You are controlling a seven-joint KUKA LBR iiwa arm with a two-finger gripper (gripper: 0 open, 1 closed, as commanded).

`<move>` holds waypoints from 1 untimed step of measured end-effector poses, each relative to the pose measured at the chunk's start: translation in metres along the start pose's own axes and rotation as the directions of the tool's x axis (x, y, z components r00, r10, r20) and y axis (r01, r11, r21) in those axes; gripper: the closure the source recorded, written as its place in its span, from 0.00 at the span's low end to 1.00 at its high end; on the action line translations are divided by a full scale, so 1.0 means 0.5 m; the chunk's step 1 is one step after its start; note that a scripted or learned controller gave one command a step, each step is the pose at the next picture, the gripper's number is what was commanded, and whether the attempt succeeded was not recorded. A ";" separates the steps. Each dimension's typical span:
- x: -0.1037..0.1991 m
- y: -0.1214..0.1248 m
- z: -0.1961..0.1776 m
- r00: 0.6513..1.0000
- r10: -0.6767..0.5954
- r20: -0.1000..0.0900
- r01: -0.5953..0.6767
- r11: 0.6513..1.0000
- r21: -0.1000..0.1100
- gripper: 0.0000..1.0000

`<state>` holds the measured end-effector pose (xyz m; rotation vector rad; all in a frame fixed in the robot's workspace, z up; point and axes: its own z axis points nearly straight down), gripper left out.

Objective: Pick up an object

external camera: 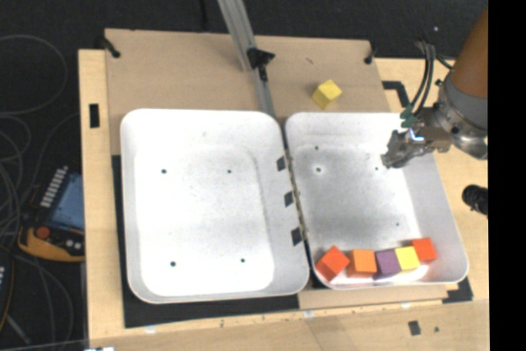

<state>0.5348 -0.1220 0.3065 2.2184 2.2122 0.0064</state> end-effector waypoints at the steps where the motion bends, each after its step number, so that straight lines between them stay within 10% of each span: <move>1: 0.008 -0.099 -0.204 1.000 -0.007 -0.001 0.007 1.000 -0.003 1.00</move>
